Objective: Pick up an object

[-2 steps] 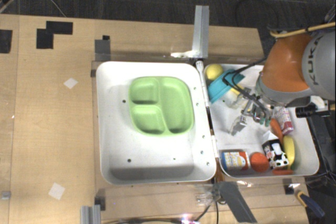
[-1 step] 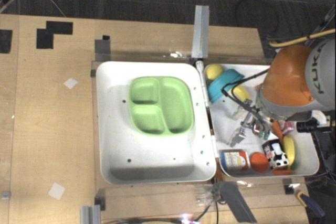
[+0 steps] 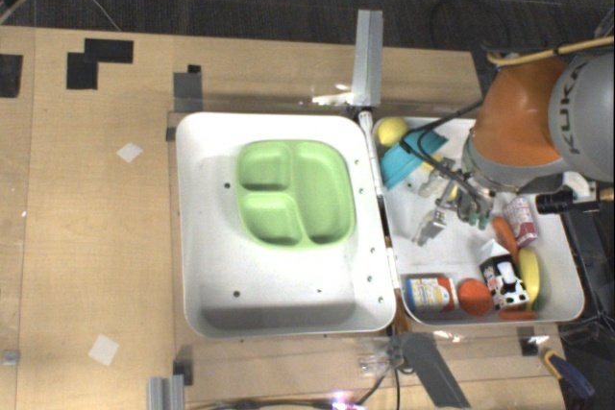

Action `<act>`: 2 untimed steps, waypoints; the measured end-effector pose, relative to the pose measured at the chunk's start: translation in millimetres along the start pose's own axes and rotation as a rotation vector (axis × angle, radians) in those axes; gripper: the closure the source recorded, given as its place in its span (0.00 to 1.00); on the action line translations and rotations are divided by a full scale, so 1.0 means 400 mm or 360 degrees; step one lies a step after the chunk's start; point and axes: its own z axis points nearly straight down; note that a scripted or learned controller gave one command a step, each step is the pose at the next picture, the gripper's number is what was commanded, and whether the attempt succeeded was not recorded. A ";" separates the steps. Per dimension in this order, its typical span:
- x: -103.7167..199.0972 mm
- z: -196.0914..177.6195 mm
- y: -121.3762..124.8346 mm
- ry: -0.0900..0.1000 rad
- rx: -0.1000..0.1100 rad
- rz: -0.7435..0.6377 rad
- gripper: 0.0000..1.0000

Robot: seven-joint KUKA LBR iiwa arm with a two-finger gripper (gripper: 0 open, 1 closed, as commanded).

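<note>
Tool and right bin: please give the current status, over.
Tool low over right bin, nothing visibly held. Banana, orange ball, small box lying near front wall. Blue object close behind tool.

Robotics lab, wooden bench (image 3: 86, 235) with black tape marks, two white bins (image 3: 207, 206), grey-and-orange arm (image 3: 538, 115)

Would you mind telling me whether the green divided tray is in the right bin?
No, the green divided tray lies in the left bin, apart from the arm.

Two white bins (image 3: 207, 206) — one green tray (image 3: 293, 192), one banana (image 3: 528, 272), one tomato (image 3: 474, 297), one carrot (image 3: 505, 233)
</note>
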 end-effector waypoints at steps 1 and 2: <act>0.027 0.021 -0.019 0.0002 0.0001 0.0166 0.00; 0.017 0.037 -0.014 -0.0015 -0.0006 0.0492 0.00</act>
